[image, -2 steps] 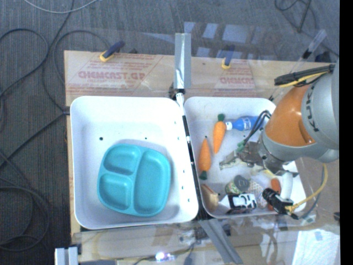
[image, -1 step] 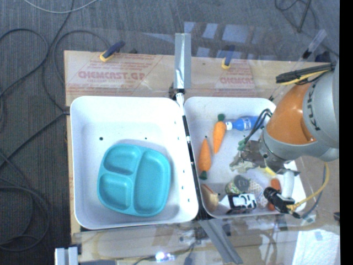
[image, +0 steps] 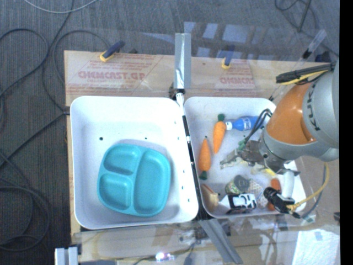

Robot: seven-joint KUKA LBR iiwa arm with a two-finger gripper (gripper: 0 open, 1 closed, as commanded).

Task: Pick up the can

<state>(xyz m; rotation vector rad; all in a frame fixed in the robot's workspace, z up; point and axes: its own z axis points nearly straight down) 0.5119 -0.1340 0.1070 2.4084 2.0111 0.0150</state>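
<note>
On the table (image: 83,76), over the right bin (image: 205,112), the arm (image: 298,120) hangs low. Its claw (image: 242,154) sits mid-bin, and we cannot tell how wide it stands or whether it grips anything. The can (image: 242,201) lies on its side by the near wall, close to the claw but apart from it. We judge the can light, stiff, slick and apt to roll, so it is best gripped across its round body.

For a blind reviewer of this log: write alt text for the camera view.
A grey and orange robot arm reaches from the right over the right white bin, which holds two toy carrots, a blue-capped bottle and other small clutter. The left white bin holds a turquoise divided plate.
</note>
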